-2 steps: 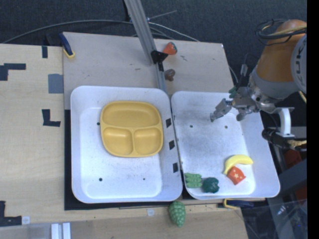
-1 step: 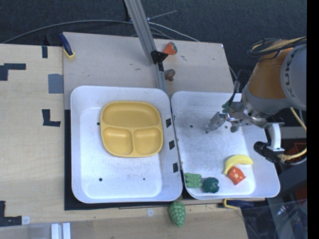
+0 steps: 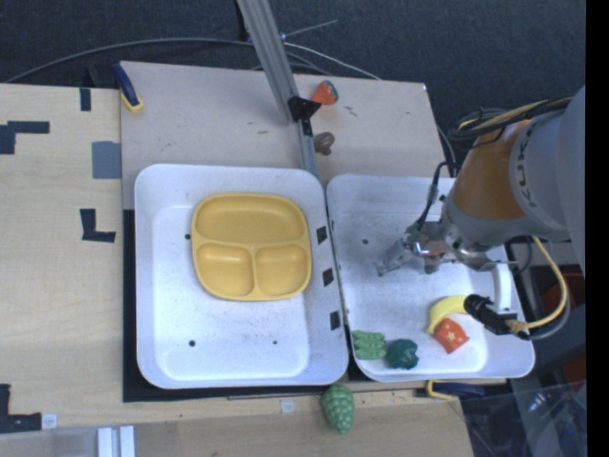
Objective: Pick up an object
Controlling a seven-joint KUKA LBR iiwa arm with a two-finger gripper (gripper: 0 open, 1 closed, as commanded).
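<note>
Your gripper (image 3: 392,260) hovers up-left of the yellow banana (image 3: 447,307), which lies nearest; whether it's spread, I cannot tell.

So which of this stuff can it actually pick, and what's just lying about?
In the job: gripper, banana, red block, green toys, all in the right bin.

Lying about: yellow plate in the left bin, grapes on the bench.

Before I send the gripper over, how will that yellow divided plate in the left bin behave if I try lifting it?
The yellow divided plate looks like moulded plastic, so probably stiff and light. It lies flat on the left bin, with a low rounded rim, so fingers may slip off. Gripped at one edge, it would likely tilt.
</note>
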